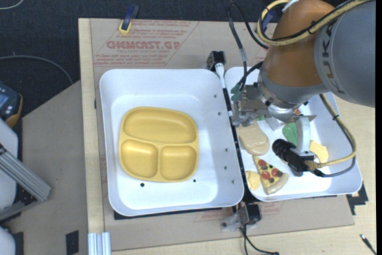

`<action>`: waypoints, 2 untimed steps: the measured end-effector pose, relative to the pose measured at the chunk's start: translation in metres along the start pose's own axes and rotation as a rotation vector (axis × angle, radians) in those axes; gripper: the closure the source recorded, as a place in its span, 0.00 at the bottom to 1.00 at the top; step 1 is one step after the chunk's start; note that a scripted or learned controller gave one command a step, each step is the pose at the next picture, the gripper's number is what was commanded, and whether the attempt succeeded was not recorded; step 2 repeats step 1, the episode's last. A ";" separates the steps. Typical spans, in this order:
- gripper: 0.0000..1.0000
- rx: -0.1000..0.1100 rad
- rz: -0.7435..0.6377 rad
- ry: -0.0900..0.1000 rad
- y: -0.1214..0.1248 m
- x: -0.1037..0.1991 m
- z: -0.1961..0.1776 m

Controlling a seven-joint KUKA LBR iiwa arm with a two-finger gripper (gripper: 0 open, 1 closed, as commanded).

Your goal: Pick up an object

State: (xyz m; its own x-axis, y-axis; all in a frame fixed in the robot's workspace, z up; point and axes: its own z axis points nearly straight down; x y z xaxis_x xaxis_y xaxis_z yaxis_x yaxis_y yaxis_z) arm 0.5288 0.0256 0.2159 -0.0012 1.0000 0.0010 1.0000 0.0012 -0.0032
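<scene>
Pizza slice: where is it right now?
The pizza slice lies in the right bin, at its bottom-left corner in the camera view, just below a beige bread slice.

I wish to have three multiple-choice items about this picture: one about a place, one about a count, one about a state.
1. Where is the yellow tray?
A. On the bench outside the bins
B. In the left-hand bin
C. In the other bin

2. How many compartments has the yellow tray?
A. Two
B. Five
C. Three

3. How is the pizza slice?
A. Lying flat on the floor of the right-hand bin
B. Gripped in the claw
C. Standing on its edge

Key: 1 B, the white walls of that bin surround the tray. 2 C, one long hollow lies above two smaller ones. 3 A, its topped face looks up, and it lies apart from the claw.
</scene>
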 end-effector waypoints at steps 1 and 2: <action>1.00 -0.006 0.001 -0.001 0.013 0.001 -0.003; 1.00 -0.006 0.001 -0.001 0.013 0.001 -0.003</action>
